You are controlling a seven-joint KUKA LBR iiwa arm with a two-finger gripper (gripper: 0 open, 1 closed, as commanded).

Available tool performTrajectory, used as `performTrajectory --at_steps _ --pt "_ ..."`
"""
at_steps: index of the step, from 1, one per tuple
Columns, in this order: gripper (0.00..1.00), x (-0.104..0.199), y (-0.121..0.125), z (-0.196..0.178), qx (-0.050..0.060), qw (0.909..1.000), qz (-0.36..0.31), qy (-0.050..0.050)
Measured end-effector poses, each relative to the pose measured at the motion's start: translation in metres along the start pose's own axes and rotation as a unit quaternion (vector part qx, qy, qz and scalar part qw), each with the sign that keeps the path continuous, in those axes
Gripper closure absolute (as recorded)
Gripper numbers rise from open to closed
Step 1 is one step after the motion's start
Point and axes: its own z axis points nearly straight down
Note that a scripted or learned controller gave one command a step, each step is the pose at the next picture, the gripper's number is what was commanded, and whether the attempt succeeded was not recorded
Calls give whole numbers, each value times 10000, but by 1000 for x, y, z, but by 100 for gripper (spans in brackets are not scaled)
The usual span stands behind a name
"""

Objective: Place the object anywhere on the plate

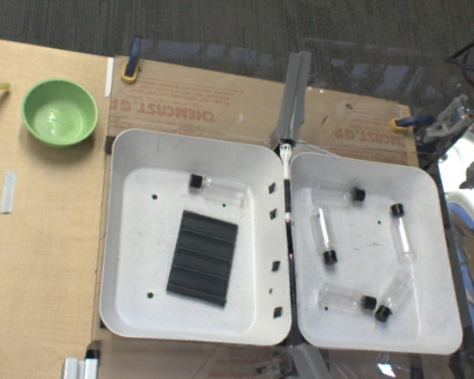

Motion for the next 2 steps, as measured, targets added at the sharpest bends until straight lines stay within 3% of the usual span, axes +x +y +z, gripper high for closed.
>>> performTrajectory --at_steps 2 --pt "0 0 0 0 0 10000 0 0"
